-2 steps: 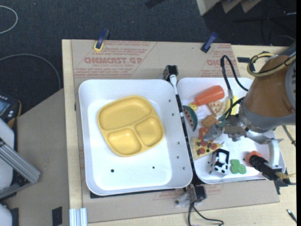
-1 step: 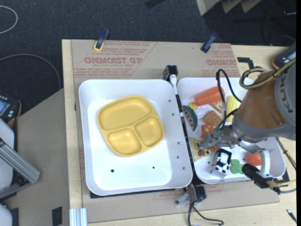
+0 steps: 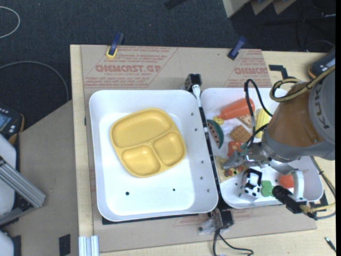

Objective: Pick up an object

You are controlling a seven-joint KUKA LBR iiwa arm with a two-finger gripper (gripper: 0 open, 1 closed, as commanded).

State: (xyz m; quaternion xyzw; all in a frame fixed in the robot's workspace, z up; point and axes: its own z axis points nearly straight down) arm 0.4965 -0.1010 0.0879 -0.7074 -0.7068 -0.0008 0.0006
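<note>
Two shallow white bins side by side on the table (image 3: 160,63), which is faced with brown printed board.

Left bin (image 3: 101,143): holds a yellow divided plate (image 3: 146,142) with three compartments, lying flat toward the upper middle of the bin. White floor shows around it on all sides.

Right bin (image 3: 213,97): cluttered with small toy items. An orange carrot-shaped piece (image 3: 235,109) lies near the upper part. A watermelon slice (image 3: 215,130) sits close to the wall shared with the left bin. A tan waffle-like square (image 3: 240,134) is just right of the slice, and a yellow piece (image 3: 261,120) lies beside the arm's edge. Toward the front of the bin: a black-and-white figure (image 3: 250,184), a green piece (image 3: 265,189) touching it, and a red-orange piece (image 3: 286,181) further right.

Arm (image 3: 298,127) reaches in from the right, its bulky grey and orange-brown wrist covering much of the right bin. Tool (image 3: 237,161) is down low among the items near the left-centre of that bin, over a small jumble of mixed colours. Cannot tell how far the tool is parted or whether anything sits in it; the wrist and clutter mask it.

Black cable (image 3: 250,92) loops up above the arm. Blue clamps (image 3: 113,46) at the table's rear edge
</note>
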